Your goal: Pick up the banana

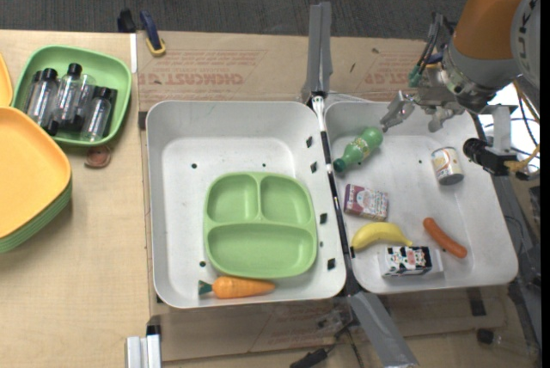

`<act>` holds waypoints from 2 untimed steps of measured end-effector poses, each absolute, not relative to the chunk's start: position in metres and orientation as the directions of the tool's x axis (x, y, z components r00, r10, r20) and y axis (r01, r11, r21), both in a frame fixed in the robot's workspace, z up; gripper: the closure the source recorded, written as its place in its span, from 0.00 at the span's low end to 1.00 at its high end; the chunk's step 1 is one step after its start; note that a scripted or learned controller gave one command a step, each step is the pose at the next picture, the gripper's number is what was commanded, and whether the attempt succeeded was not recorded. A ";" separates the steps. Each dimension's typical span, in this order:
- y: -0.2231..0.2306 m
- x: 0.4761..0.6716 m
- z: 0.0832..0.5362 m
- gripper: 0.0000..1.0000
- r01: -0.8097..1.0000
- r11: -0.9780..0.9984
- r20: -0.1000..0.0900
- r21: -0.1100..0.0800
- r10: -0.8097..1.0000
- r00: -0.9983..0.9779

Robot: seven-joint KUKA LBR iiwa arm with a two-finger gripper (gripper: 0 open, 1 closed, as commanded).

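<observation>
The arm point(494, 22) is grey with 1 orange band; yellow and black cables loop over it; its pincer point(418, 110) is metallic grey.

— What lies on the table point(94, 272)?
— Two white bins point(172, 211) side by side on brown cardboard point(223, 70). At the left, a stack of orange plates point(26, 186) and a green tray point(112, 78) with small bottles point(69, 100).
</observation>
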State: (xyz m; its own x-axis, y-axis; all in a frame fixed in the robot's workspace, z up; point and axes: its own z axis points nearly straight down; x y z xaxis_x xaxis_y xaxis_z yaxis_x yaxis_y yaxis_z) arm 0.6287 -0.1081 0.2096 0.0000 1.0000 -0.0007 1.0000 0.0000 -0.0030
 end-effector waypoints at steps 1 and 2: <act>-0.113 0.651 0.120 0.00 0.997 -0.082 -0.001 0.012 0.997 0.082; -0.148 0.638 0.117 0.00 0.967 -0.256 -0.001 0.005 0.967 0.256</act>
State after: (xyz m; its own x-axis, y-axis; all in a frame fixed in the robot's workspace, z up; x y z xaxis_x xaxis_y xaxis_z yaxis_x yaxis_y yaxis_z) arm 0.6382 -0.1480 0.1165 0.2561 0.9666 -0.0007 0.9666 -0.2561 0.0047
